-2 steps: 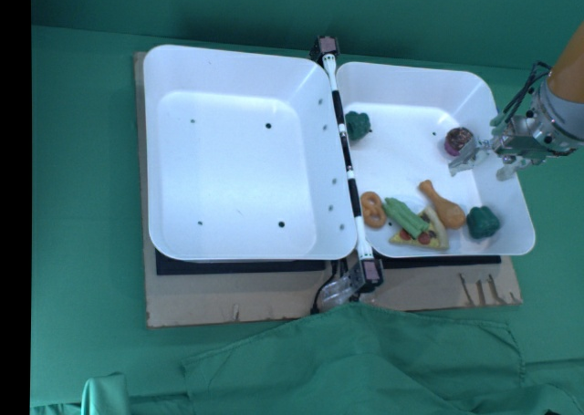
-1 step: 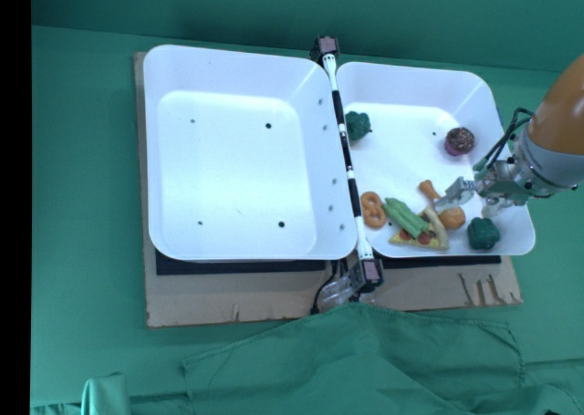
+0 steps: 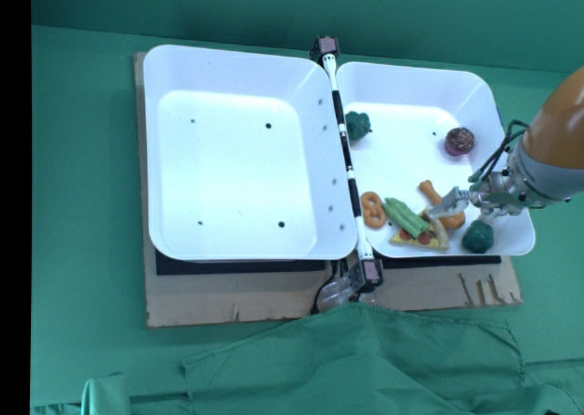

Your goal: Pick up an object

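Two white bins are set side by side on the bench; the left bin (image 3: 237, 158) is bare, while the right bin (image 3: 415, 85) is strewn with toy food. The gripper (image 3: 449, 206) is lowered over the near right part, just above an orange carrot (image 3: 436, 196) beside a pizza slice (image 3: 418, 238) and green beans (image 3: 403, 216). Whether its claw is apart or together cannot be told. A pretzel (image 3: 371, 210), two broccoli pieces (image 3: 357, 125) and a dark red donut (image 3: 459, 140) are scattered around.

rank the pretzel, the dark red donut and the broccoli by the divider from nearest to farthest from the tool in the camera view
From the tool:
1. Pretzel, to its left, near the divider.
2. Dark red donut, toward the right bin's far side.
3. Broccoli, far corner beside the divider.
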Motion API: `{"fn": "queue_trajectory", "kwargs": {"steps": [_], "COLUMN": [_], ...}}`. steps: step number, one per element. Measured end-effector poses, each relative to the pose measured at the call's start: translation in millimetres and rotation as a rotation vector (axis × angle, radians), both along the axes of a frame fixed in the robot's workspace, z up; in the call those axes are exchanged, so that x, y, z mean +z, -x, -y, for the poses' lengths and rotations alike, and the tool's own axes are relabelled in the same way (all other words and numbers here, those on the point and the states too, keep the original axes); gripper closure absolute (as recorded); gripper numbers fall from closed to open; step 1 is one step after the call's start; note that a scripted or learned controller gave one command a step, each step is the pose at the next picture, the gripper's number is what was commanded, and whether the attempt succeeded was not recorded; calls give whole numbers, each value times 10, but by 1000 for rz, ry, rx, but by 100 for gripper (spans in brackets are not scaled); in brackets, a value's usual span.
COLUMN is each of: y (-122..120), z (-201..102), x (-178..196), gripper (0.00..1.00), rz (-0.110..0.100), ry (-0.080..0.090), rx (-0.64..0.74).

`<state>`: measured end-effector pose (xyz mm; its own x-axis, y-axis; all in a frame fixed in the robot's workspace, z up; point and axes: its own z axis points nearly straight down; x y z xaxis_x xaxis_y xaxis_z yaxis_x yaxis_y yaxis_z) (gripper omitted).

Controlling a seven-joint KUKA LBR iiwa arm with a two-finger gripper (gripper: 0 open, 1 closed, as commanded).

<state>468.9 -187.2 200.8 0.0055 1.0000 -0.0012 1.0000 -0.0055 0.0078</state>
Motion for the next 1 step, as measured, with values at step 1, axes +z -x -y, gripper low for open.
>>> {"fn": "queue_trajectory", "kwargs": {"steps": [1], "y": [-276], "z": [3], "x": [-99], "gripper": [0], "rz": [3], "ry": [2], "rx": [4]}}
